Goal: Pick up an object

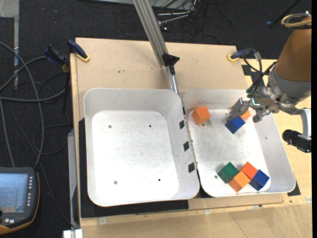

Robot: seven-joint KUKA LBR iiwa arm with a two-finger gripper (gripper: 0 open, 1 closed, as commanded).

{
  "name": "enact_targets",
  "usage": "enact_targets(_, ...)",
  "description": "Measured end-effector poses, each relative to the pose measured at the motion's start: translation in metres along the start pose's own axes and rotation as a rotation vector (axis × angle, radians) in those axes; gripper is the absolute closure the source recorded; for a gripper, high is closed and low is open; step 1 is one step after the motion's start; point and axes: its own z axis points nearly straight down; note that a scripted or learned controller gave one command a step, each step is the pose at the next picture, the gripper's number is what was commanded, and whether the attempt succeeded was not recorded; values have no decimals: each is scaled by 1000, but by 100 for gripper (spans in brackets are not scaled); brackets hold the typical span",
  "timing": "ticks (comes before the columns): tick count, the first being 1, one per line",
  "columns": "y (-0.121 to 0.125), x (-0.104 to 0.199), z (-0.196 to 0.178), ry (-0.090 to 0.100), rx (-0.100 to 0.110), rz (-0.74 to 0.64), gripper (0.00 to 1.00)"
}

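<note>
In the right bin (277, 155), my gripper (246, 115) hangs over the upper part, reaching in from the right. Its fingers stand apart, so it is open. A blue block (235, 125) lies tilted just below its left finger (235, 113). A sliver of an orange block (245, 116) shows between the fingers; I cannot tell whether they touch it. Another orange block (200, 115) sits near the bin's upper left corner. At the bin's front, a green block (228, 172), two orange blocks (239, 181) (249, 170) and a blue block (259, 179) are clustered together.
The left bin (94, 133) lies beside the right one, with their rims meeting at the middle (187, 143). A grey pole (151, 26) slants in from the top to the bins' back edge. Clamps (78, 49) (240, 54) sit at the board's back corners.
</note>
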Motion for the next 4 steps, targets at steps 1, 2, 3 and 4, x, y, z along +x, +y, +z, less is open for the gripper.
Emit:
enact_targets(1,1,0,-2,-1,-4,2,0)
enact_targets(2,0,7,44,0,1,2,0)
enact_targets(3,-3,17,101,0,2,3,0)
enact_targets(4,0,11,147,-1,1,4,0)
